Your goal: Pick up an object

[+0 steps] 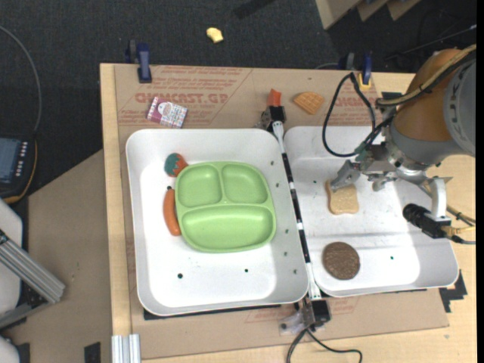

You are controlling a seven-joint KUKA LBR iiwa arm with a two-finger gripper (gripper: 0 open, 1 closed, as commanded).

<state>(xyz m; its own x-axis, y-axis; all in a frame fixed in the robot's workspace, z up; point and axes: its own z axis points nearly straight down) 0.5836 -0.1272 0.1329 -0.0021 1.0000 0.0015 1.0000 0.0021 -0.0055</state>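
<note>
The grey arm with its orange band is reaching in from the right of the frame, and its hand (349, 178) is hovering low over the right bin (423, 278), at that bin's upper middle. Whether the hand is apart or together cannot be told from this slant. A tan slice of toast (344, 200) is lying in the right bin directly under the hand's tip, and whether the two are touching cannot be told. A round brown patty (342, 260) is resting lower in the same bin, apart from the toast.

In the left bin (151, 263) a green divided plate (224, 206) is sitting near the centre. An orange carrot-like piece (172, 212) is lying along the plate's left edge, and a small red and teal object (175, 164) is sitting just above it, at the plate's upper left corner.

On the table (121, 203) above the bins, a tan cracker (308, 102) is lying at upper centre and a small printed packet (166, 111) at upper left.
</note>
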